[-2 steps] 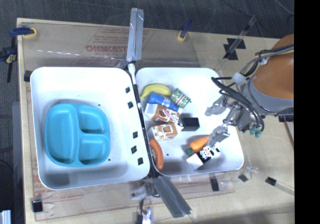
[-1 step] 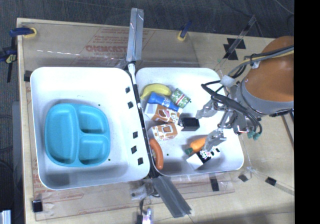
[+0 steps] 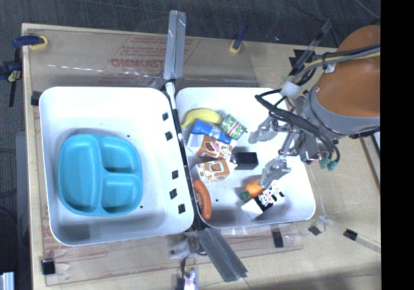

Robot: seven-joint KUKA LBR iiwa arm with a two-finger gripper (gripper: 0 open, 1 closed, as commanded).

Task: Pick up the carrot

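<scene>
The carrot [image 3: 253,189] is a small orange piece with a green end, lying near the front right of the right bin [image 3: 294,208], beside a black-and-white spotted toy [image 3: 270,198]. My gripper [image 3: 270,150] hangs over the bin's right half, just behind the carrot and apart from it. Its two grey fingers [image 3: 276,167] are spread open with nothing between them; the lower fingertip sits a little above and to the right of the carrot.
A black block [image 3: 246,158] lies just left of the gripper. Further left are a banana [image 3: 201,116], a blue box [image 3: 203,130], a green can [image 3: 234,127], two orange snack packs [image 3: 213,159] and a red sausage [image 3: 202,199]. The left bin [image 3: 52,111] holds a blue divided tray [image 3: 100,173].
</scene>
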